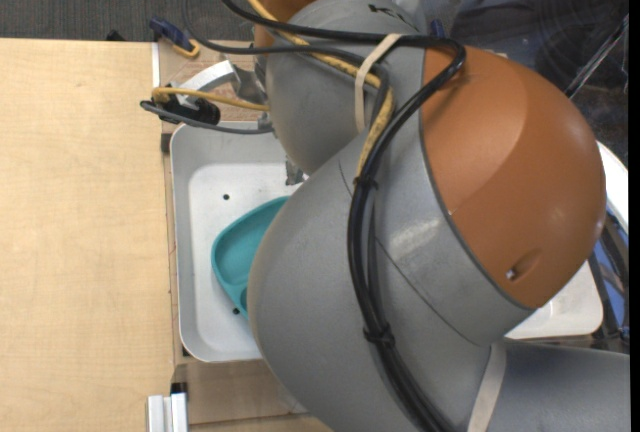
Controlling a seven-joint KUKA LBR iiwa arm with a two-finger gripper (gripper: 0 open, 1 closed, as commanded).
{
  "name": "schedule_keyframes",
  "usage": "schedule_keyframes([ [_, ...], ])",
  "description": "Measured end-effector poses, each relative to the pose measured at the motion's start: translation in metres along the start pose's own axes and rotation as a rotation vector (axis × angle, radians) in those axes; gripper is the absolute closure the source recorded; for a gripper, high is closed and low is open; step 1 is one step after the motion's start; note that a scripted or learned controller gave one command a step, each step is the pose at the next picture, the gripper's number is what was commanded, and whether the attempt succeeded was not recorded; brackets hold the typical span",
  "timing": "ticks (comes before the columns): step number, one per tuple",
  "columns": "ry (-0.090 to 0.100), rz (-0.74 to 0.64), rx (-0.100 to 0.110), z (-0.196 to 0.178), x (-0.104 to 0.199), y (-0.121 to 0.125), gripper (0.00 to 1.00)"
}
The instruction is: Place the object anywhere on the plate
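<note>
A teal plate [236, 248] lies in the left white bin [196, 220], and only its left edge shows from under the arm. The grey and orange arm [420, 220] covers most of the view and hides the rest of the plate, the bin's middle and any object there.
A light wooden bench top [80, 230] spans the left side. Yellow and black cables [200, 105] run out over the bin's upper left corner. A second white bin [570, 315] peeks out at the right under the arm.
</note>
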State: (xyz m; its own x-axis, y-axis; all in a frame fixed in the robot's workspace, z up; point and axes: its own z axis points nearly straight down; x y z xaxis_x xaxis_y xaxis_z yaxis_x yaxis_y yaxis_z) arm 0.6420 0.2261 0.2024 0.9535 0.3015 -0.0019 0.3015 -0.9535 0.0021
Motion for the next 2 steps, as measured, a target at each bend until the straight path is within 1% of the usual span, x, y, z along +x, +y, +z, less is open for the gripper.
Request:
schedule_keyframes([
  [1,0.003,0.087,0.000,-0.173,-0.021,-0.007,0.00],
  [2,0.002,0.111,0.000,-0.239,-0.010,0.060,0.00],
])
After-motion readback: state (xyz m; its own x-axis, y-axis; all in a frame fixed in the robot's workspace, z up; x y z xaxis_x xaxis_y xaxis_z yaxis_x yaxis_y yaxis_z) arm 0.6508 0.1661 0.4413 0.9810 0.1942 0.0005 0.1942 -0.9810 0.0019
